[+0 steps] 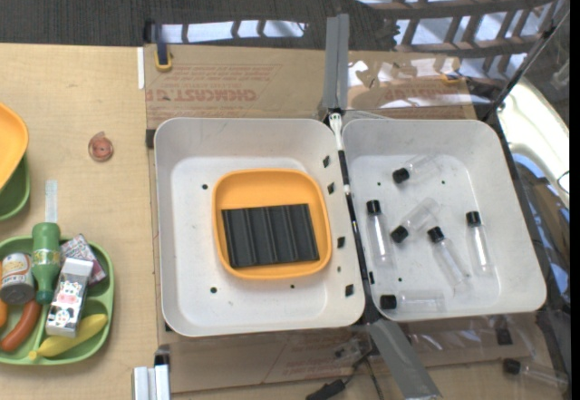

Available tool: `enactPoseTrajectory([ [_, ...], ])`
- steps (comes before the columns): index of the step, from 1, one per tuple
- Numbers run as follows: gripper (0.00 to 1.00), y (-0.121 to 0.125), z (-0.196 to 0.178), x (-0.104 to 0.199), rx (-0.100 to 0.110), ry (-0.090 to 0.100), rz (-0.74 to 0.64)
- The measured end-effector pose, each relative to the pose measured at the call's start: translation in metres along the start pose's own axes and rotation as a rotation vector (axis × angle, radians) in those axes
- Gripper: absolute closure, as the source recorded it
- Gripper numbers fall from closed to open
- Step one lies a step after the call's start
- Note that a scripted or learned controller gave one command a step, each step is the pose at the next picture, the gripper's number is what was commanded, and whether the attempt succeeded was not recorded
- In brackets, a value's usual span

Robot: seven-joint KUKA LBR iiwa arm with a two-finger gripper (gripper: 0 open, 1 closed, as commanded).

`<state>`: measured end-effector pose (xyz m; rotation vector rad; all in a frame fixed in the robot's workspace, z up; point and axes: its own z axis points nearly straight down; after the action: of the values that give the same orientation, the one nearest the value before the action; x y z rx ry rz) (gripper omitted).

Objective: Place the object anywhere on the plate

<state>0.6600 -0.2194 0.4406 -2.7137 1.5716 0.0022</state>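
Note:
An orange plate sits in the middle of the left white bin, and a dark ribbed rectangular pad lies across its centre. In the right white bin lie several clear plastic vials with black caps, among them one near the top, one standing along the left side and one at the right. All the vials rest on the bin floor, apart from the plate.
A cardboard sheet lies behind the bins. On the wooden bench at the left stands a green tray of toy food with a green bottle, and a small pink disc lies nearby. Metal framing runs along the right.

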Motion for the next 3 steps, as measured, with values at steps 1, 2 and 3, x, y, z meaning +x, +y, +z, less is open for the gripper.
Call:
enactPoseTrajectory([
  [1, 0.0, -0.005, 0.0, -0.008, -0.001, 0.001, -0.254],
  [2, 0.0, 0.003, 0.0, -0.014, -0.001, 0.0, -0.641],
  [3, 0.0, 0.0, 0.0, 0.0, 0.0, 0.001, -0.853],
])
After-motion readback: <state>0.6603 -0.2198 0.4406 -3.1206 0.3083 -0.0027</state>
